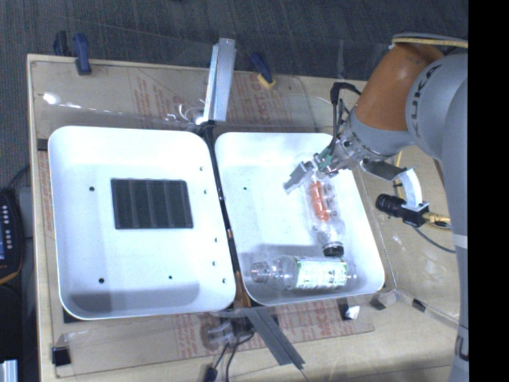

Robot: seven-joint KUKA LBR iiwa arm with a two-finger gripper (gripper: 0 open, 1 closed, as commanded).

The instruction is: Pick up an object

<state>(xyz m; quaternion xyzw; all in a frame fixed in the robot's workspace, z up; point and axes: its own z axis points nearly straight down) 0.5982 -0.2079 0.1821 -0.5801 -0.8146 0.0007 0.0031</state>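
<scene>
Lying on its side along the near wall of the right bin (374,237), we have a clear plastic bottle with a green-and-white label (306,274), the thing closest to our viewpoint. Just beyond it a second, slimmer clear bottle with an orange label (322,207) runs up the bin floor, its black cap (332,251) pointing toward the first bottle and sitting just beside it. Our arm (398,94) reaches in from the right, and the pincer (306,173) hangs over the far half of the same bin, near the upper end of the orange-labelled bottle. We cannot tell from this slanted view whether its fingers are apart or together, and we see nothing gripped in it, so we judge that no object is yet picked. To the left, the other bin (71,213) holds only a dark ribbed rectangular pad (151,204), well apart from where we are working. We read the step in hand as the approach: we are positioned above a candidate but have not secured it. The next move, in our judgement, calls for lining up across the narrow width of the orange-labelled bottle, lowering to the bin floor, closing firmly, and lifting straight up; a smooth round bottle may roll or slip, so a centred grip matters.
</scene>
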